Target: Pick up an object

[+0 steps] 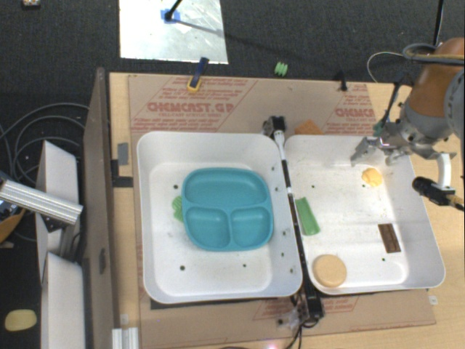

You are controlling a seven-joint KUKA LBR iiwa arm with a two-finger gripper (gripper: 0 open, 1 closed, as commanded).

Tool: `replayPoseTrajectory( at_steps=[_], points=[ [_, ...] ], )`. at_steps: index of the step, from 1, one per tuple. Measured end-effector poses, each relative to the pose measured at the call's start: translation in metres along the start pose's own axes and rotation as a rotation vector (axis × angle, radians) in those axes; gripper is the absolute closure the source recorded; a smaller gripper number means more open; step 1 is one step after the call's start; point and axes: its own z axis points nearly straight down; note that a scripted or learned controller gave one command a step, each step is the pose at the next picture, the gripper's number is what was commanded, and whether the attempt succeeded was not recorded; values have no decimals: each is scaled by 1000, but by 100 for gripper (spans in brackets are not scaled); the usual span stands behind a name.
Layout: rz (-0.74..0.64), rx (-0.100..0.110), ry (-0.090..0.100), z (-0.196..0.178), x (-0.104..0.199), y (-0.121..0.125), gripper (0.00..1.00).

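Yellow-orange round object (371, 177): lies in right bin (421, 267), upper part, just below and beside gripper (378, 150). Gripper: hovers over bin's top edge, holding nothing; finger spread cannot be told. Brown block (389, 238) sits well apart, lower right.

- The grey KUKA arm with its orange band (436, 78) comes in from the right edge of the view, high on that side.
- Its wrist bends down and leftward — the metal two-finger gripper (374, 150) sits at the end, pointing left.
- The gripper's fingers are too small and blurred to read.
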Motion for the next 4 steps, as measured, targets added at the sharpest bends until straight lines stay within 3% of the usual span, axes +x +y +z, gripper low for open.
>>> replayPoseTrajectory(
  at_steps=[1,2,3,4],
  points=[
    [1,11,5,18,-5,-20,0],
    [-2,0,2,-86,-6,-13,0],
    [1,21,9,45,-4,-33,0],
    [-4,2,3,1,-5,17,0]
  ],
)
